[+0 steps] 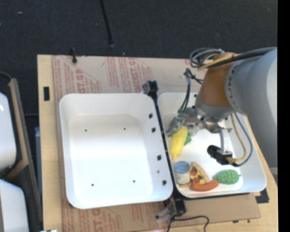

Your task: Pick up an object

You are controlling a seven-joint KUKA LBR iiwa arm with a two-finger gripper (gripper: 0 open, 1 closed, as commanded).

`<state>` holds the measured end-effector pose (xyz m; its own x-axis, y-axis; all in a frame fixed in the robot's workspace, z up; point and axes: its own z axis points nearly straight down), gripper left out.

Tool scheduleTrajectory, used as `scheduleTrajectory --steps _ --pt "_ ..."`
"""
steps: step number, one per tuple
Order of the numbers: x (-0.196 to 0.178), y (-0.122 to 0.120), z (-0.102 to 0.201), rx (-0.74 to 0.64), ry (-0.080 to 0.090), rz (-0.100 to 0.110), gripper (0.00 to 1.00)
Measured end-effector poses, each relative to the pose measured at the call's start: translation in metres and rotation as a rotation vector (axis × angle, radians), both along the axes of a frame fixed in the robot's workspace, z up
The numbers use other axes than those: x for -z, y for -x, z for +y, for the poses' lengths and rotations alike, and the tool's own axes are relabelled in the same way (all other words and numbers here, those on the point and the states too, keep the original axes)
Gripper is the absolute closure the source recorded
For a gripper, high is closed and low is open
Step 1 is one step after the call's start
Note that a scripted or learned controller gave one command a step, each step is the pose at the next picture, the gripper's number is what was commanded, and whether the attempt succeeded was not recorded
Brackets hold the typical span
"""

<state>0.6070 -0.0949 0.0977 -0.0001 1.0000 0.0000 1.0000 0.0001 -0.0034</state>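
The right bin (251,178) carries all the loose items, crowded toward its near edge: a small can with a blue lid (181,171) stands against the divider side, a pizza slice toy (198,172) lies just beside it, a red chili pepper (203,185) rests along the near rim, and a green bumpy fruit (227,177) sits at the right end of that row. A black cable fitting (218,153) hangs low over the middle of the bin floor, between the arm and that row. The left bin (77,115) sits alongside, the two meeting at a black clip strip (157,129). The arm (241,86) covers the far half of the right bin. The gripper (180,127) is down at the bin's left wall, directly over the upper end of a yellow corn cob (178,141), which lies tilted along the divider, smooth yellow with a touch of green at its side. Whether the gripper is spread or closed cannot be told, nor whether it has the cob.
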Motion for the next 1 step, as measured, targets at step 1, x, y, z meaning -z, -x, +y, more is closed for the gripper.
scheduleTrajectory --steps 1 --pt "-0.0031 0.0173 -0.0025 0.001 0.000 -0.004 0.00"
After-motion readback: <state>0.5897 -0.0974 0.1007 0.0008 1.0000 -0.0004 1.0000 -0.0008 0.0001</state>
